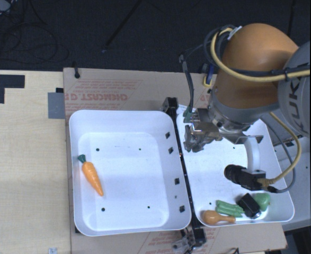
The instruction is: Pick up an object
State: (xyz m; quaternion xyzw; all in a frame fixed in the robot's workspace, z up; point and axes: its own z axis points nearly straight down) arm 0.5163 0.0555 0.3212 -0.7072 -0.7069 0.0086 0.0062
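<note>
An orange carrot (92, 178) with a green top lies at the left side of the left bin (123, 121). At the front of the right bin (213, 168) lie a dark green vegetable (229, 208), a pale green piece (262, 199), a small black block (248, 205) and a yellow-orange pear-shaped toy (217, 217). My gripper (194, 140) hangs over the right bin's left edge, close to the divider between the bins. It is well away from all of these objects, and I see nothing in it.
The bins sit on a brown cardboard sheet (118, 91) on a pale wooden bench (23, 157). The arm's large orange and grey body (253, 73) covers the back of the right bin. Black clips (170, 103) mark the seam between the bins.
</note>
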